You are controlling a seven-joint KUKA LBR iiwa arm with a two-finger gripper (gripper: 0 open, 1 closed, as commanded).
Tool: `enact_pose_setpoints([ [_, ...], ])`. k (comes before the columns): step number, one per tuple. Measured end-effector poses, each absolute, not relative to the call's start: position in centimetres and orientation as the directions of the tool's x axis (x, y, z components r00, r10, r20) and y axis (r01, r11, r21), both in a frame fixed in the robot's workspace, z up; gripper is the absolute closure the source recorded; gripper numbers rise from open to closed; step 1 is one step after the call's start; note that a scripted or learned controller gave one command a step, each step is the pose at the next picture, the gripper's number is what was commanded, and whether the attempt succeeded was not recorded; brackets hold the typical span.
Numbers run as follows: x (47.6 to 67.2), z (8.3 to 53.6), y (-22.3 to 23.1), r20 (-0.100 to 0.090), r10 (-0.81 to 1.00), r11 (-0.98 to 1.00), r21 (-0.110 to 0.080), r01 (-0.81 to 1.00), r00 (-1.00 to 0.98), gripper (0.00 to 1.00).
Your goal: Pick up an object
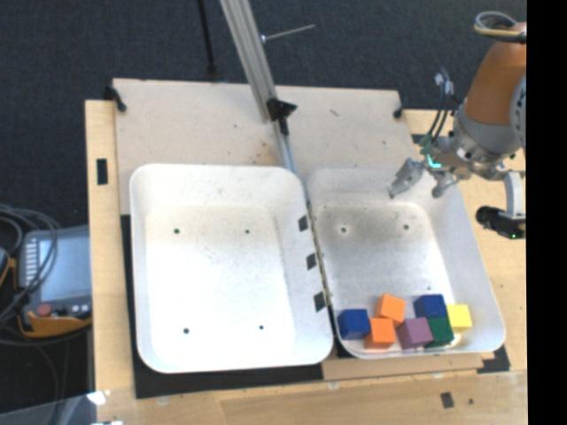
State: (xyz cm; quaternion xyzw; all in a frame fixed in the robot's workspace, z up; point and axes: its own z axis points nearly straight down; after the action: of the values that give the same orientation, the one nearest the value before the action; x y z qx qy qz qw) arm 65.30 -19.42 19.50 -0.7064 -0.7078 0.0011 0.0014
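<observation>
My arm (496, 78) comes in from the right side, grey with an orange band just above the wrist. It bends down and ends in my gripper (423, 181), which hangs low and points down and to the left. My two fingers (406, 177) are spread apart, and there is nothing between them.

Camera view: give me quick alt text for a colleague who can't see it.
The gripper hangs open above the right bin's far right corner, holding nothing. Coloured blocks cluster at that bin's near edge: two blue, two orange, purple, green, yellow. The left bin sits alongside.
</observation>
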Motion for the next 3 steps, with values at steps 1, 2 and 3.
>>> enact_pose_setpoints([
  [1,65.4,19.8,-19.5,-0.003,1.0,0.005,0.0,1.0,-0.005,0.0],
  [2,65.8,14.8,-18.7,-0.001,1.0,0.006,-0.003,1.0,-0.006,0.0],
  [3,65.7,9.7,-18.8,-0.002,1.0,0.007,-0.003,1.0,-0.007,0.0],
])
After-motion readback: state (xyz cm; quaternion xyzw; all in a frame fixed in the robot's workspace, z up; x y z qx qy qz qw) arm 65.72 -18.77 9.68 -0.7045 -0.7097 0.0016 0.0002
